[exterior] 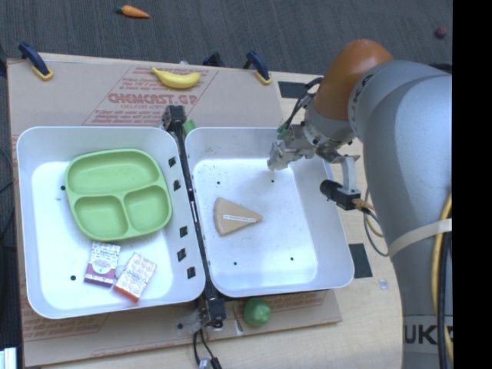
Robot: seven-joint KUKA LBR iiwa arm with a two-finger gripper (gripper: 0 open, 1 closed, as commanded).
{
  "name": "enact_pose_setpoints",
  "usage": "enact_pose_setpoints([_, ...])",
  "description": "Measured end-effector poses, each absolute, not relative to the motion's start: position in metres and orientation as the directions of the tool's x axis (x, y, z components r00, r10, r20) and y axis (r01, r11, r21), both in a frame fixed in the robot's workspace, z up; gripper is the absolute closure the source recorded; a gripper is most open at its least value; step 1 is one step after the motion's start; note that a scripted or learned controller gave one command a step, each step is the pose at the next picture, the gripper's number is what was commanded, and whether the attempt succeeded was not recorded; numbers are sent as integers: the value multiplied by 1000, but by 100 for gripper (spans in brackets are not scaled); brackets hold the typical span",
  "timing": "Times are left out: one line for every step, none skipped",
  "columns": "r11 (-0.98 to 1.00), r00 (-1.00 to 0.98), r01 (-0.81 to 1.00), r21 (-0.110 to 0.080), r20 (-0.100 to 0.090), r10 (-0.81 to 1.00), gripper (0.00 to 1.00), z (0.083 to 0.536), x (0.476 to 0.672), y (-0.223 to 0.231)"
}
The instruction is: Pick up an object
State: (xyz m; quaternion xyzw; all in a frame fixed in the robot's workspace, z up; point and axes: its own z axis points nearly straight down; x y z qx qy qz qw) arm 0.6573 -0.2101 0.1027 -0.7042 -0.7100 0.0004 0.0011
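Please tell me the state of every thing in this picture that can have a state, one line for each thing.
Tan wedge-shaped block: lying flat in the right white bin, untouched.
Green three-compartment plastic plate: upright in the left white bin.
Two small red-and-white boxes: lying flat, side by side, below the plate.
Yellow toy banana: lying on the cardboard behind the bins.
Green ball: resting outside the bins, at the front.
Gripper: above the right bin's rear, holding nothing visible.

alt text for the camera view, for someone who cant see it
A grey robot arm's gripper hovers over the right white bin, above a tan wedge. The left bin holds a green divided plate and two small packets.
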Motion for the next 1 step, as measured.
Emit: enact_pose_setpoints([8, -8, 1000, -2, 1, 1000, 0, 103, 657, -210])
